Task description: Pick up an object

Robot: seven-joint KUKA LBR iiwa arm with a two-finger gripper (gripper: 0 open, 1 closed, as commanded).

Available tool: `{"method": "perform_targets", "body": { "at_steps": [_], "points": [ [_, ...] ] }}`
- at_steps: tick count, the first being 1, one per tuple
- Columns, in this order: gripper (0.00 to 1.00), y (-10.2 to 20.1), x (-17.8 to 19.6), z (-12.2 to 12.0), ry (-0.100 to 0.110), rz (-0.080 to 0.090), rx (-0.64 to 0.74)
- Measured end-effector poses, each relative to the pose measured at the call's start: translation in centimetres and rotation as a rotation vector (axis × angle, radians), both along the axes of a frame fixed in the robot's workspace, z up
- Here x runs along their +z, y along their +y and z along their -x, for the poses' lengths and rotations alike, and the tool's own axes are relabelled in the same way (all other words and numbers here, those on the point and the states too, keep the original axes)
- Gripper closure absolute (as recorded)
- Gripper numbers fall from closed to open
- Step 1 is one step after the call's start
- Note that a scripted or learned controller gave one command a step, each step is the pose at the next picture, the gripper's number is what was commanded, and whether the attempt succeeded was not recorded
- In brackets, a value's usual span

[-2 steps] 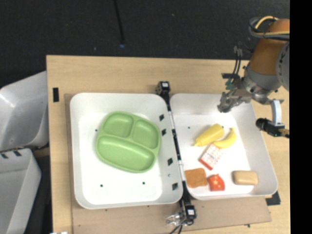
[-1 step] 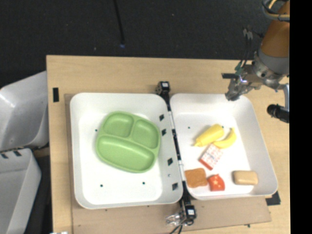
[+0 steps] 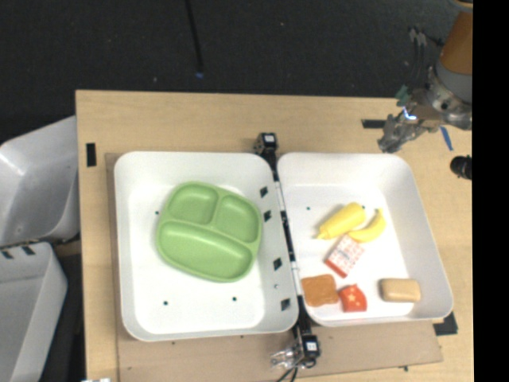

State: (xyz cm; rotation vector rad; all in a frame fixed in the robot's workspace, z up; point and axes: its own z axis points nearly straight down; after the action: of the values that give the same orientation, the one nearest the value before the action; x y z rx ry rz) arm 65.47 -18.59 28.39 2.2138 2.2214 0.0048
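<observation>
The gripper (image 3: 395, 136) hangs at the upper right of the frame, over bare bench beyond the right white bin (image 3: 421, 205); whether it is open or closed I cannot tell. The candidates lie loose in that bin's lower half: a yellow plastic banana (image 3: 371, 227), a yellow corn-like piece (image 3: 340, 220), a red-and-white carton (image 3: 345, 255), a brown toast slice (image 3: 320, 290), a red block (image 3: 352, 298) and a tan bread roll (image 3: 398, 290). The green divided plastic plate (image 3: 210, 231) sits alone in the left white bin (image 3: 135, 293), probably kept apart as a place to put things.

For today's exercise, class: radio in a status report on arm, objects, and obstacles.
Gripper above right bin's far corner, carrying nothing. Food items untouched in bin. Path unobstructed.
</observation>
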Motion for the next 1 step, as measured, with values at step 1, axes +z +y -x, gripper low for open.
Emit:
{"method": "perform_targets", "body": {
  "at_steps": [1],
  "points": [
    [1.00, 5.02, 0.57, -0.20, 0.005, -0.001, 0.002]
  ]
}}
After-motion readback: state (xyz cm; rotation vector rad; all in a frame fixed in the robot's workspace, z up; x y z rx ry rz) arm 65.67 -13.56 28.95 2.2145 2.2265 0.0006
